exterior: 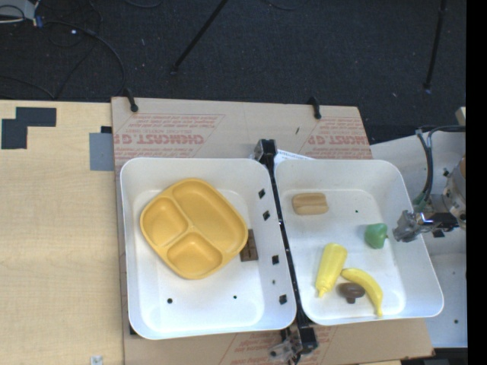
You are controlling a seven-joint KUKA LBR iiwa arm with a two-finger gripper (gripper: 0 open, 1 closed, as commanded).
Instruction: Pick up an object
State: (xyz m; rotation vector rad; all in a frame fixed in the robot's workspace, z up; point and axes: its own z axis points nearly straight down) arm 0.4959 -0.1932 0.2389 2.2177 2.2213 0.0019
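**Small toys wait in the right bin**

Dark floor and cables are seen behind a bench with two white bins. Left to right: a yellow tray [194,226] lies in the left bin [144,310], with a brown block [249,250] just beside it. In the right bin [415,295] are found a tan bun [310,204], a yellow bottle [329,268], a banana [366,286] touching a brown bit [351,291], and a green ball [375,236]. These are judged light, hard and a bit slippery. The bottle could be grabbed across its middle. The gripper [411,226] is seen at the right rim, beside the ball; its grip cannot be told.
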